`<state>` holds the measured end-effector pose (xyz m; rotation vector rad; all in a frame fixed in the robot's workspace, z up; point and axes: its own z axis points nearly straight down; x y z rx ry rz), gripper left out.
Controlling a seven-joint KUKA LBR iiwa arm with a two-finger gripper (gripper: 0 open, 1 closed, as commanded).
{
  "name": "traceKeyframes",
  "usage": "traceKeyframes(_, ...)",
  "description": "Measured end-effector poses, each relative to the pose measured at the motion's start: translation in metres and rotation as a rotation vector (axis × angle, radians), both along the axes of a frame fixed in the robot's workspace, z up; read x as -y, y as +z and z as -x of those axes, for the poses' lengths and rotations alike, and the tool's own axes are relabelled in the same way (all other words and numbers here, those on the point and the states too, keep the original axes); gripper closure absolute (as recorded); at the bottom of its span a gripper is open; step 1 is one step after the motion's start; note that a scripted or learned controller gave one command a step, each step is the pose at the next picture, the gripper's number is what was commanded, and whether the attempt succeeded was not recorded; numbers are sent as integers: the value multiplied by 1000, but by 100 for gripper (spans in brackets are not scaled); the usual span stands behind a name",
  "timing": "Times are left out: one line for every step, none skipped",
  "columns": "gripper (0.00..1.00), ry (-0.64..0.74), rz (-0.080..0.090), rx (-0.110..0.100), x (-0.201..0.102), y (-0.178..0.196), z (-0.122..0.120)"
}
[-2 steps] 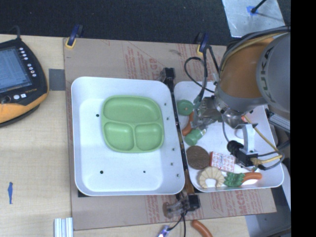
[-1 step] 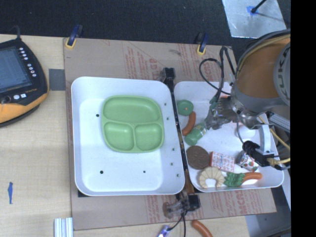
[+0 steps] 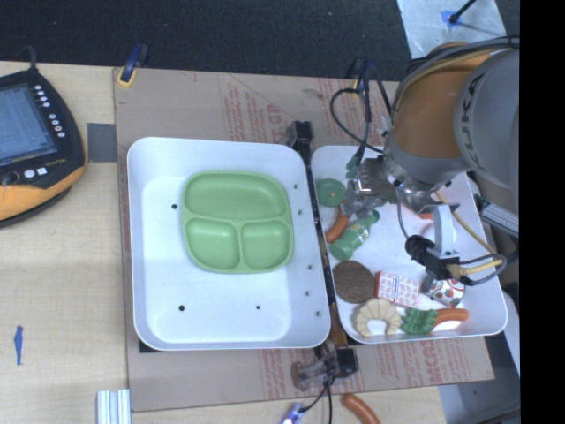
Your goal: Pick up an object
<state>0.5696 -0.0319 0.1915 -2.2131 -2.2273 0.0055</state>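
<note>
Down in the right bin, gripper touches a green bottle.

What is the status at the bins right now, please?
Pincer low in right bin, over green bottle; grip unclear. Nothing seen lifted. Carrot, brown disc crowd it. Green plate alone in left bin.

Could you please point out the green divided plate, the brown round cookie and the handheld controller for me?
green divided plate point(image 3: 237, 222): camera view, its middle ridge.
brown round cookie point(image 3: 354, 280): camera view, its centre.
handheld controller point(image 3: 26, 135): camera view, its screen.
</note>
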Motion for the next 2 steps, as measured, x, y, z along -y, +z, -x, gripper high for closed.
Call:
traceKeyframes(100,-1,0,-1,36,0,25)
traceKeyframes(100,1,1,0,-13,0,6)
